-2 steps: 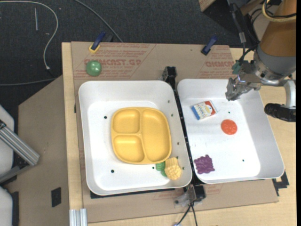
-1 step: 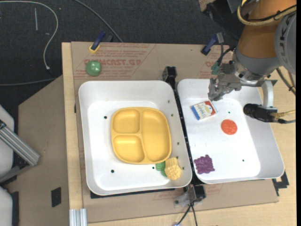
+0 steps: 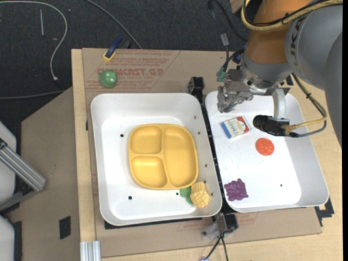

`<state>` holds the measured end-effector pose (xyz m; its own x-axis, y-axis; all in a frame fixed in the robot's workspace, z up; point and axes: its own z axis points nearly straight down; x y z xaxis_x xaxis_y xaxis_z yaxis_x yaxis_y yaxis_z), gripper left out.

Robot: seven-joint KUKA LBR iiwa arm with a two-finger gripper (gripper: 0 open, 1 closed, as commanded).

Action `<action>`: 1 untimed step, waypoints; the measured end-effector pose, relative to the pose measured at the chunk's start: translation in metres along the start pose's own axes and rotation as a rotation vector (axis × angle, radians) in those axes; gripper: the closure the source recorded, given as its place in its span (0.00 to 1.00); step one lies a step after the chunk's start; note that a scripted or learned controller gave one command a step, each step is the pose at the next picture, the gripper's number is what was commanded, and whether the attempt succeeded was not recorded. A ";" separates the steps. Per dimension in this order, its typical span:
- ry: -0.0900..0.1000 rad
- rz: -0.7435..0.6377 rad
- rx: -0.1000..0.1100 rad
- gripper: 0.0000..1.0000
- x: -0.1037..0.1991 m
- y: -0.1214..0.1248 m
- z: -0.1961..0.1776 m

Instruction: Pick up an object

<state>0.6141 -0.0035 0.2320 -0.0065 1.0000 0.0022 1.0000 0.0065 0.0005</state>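
My pincer [image 3: 230, 103] hangs in the right bin's [image 3: 304, 194] upper left, fingers slightly spread, pinching nothing. The small card [image 3: 235, 127] lies just below; descending off-centre, I'd likely nudge it away.

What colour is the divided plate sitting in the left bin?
Yellow. The divided plate shows clearly in the camera view, lying in the left bin.

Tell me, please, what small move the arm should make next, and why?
Probably descend toward the small card: the gripper hovers at the right bin's upper left, just above the card in the view, with nothing visibly held.
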 end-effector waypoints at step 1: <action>0.000 0.001 0.000 1.00 0.044 0.011 0.008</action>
<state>0.6252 0.0410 0.2241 -0.0054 1.0000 0.0018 1.0000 0.0054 0.0009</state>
